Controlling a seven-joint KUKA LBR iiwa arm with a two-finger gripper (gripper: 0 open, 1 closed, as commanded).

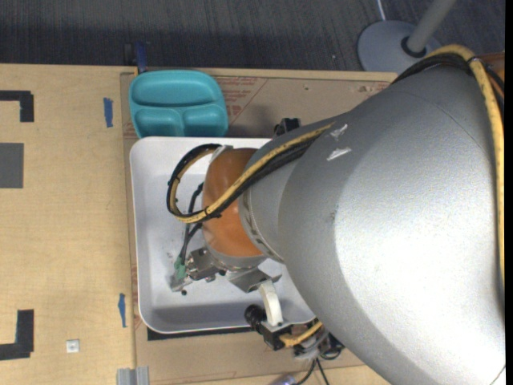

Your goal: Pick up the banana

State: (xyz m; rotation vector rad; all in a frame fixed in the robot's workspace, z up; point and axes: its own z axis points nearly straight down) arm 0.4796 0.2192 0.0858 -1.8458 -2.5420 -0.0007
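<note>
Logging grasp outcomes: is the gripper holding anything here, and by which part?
Cannot be told: the arm covers the gripper over the white bin, and no banana shows.

Hidden under the arm point(385, 215): most of the white bin point(152, 239), its right side and much of its floor. Gripper point(188, 275) mostly masked by the orange band point(228, 215) and wrist; fingers impossible to make out. Small green bit point(178, 273) at the wrist's lower left too small to identify. Arm itself cut off by the right and bottom edges. Teal tray point(178, 103) whole at the top, its near edge meeting the bin rim. Grey stand point(401, 42) cut off at the top edge.
</note>
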